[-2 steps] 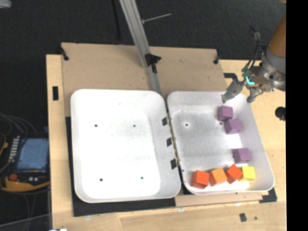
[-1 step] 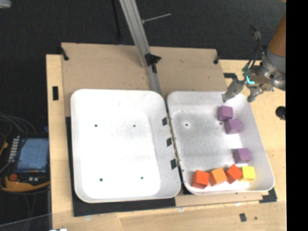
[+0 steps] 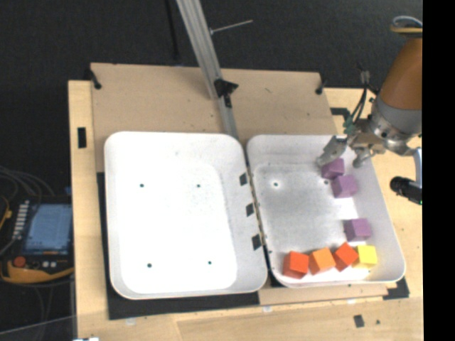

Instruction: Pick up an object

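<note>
Arm [image 3: 402, 84] reaches in from the right, its orange band above the wrist, bent down over the far corner of the right bin [image 3: 284, 155]. Gripper [image 3: 347, 153] has its two fingers spread apart, holding nothing; the left fingertip sits just above a purple block [image 3: 332, 168]. Two more purple blocks [image 3: 345, 185] lie nearer along the bin's right side

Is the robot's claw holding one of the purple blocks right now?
Not that I can tell. The gripper sits spread just above the top purple block in the right bin, but the block looks to be below the fingers, not between them.
</note>
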Motion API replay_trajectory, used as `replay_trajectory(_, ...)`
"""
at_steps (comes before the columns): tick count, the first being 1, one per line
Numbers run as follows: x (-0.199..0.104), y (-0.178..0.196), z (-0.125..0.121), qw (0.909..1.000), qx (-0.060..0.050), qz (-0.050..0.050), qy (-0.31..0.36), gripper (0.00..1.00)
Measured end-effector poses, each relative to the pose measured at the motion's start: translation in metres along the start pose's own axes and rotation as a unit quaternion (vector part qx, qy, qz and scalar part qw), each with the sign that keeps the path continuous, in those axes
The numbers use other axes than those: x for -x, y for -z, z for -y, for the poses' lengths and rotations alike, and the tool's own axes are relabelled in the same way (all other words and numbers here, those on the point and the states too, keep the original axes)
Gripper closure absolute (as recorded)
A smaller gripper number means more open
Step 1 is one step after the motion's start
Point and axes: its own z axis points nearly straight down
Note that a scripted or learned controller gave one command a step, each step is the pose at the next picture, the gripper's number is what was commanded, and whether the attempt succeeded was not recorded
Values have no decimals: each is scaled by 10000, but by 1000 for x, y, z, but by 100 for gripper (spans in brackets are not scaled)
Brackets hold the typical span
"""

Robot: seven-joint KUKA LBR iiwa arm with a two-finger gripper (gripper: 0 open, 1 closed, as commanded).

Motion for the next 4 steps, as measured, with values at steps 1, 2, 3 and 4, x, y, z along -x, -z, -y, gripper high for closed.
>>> replay_trajectory(1,7,-43,4,10000,18,5,-1,0)
replay_trajectory(2,9,-81,6,10000,58,27,-8,0)
replay_trajectory(3,10,-66,4,10000,93,26,-26,100)
replay_trajectory(4,21,-15,3,10000,58,10,-7,100)
